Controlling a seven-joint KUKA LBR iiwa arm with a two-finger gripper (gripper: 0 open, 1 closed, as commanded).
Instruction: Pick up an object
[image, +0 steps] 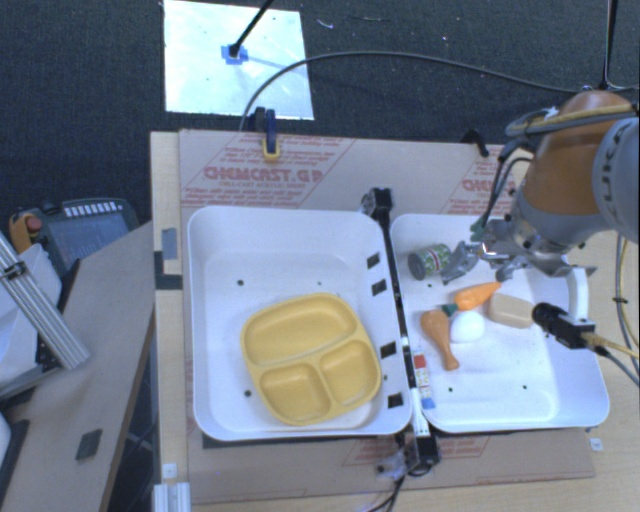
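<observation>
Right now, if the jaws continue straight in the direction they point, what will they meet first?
Probably the green can: the gripper points toward the left of the view, and the can lies just ahead in the right bin. Height above it is unclear.

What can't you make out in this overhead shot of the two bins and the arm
- Gripper, camera view: the grey and orange arm covers much of it, so whether its fingers are open or shut cannot be told.
- Small can, right bin: label too small to read.
- White round object: overexposed, no surface detail.
- Arm: cut off by the right edge.
- Device left of the bench: cut off by the left edge.
</observation>
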